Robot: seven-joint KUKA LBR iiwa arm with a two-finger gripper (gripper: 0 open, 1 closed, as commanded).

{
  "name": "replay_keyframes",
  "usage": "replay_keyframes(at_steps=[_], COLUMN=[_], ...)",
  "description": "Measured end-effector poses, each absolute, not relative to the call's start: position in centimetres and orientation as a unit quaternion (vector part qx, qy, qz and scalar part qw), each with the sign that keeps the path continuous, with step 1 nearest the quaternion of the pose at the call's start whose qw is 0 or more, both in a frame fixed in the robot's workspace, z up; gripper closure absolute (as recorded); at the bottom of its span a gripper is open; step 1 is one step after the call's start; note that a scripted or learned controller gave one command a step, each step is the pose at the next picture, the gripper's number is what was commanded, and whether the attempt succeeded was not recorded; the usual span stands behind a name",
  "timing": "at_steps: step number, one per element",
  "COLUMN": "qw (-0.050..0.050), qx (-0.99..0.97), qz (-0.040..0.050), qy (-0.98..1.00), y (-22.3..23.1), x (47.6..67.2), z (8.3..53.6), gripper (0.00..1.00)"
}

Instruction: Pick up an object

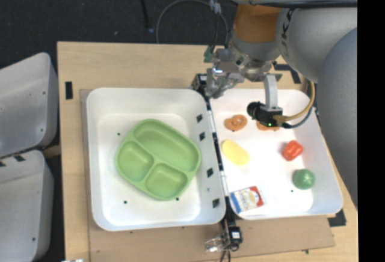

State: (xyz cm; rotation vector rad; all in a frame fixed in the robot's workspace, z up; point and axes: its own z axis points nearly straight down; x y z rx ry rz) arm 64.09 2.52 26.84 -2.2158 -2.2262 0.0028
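over the right bin (322,191), the gripper (224,77) hangs near the far rim, jaw state indeterminable; an orange ring (236,123), yellow piece (235,152), red piece (292,150) and green ball (304,179) lie below.

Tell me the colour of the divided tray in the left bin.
Light green. The divided tray shows best in the camera view, lying in the left bin.

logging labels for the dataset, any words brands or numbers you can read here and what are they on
No text can be read in this view.
The small packet at the near edge of the right bin has a red, white and blue printed face, but the print is too small and blurred to make out.
The green divided plate in the left bin is plain.
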Motion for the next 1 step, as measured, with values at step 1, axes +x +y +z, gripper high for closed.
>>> replay_keyframes(at_steps=[1], qw=[0.0], qx=[-0.705], qz=[0.0007], qy=[-0.709], y=[7.24], x=[64.49], z=[25.77], gripper=[1.0])
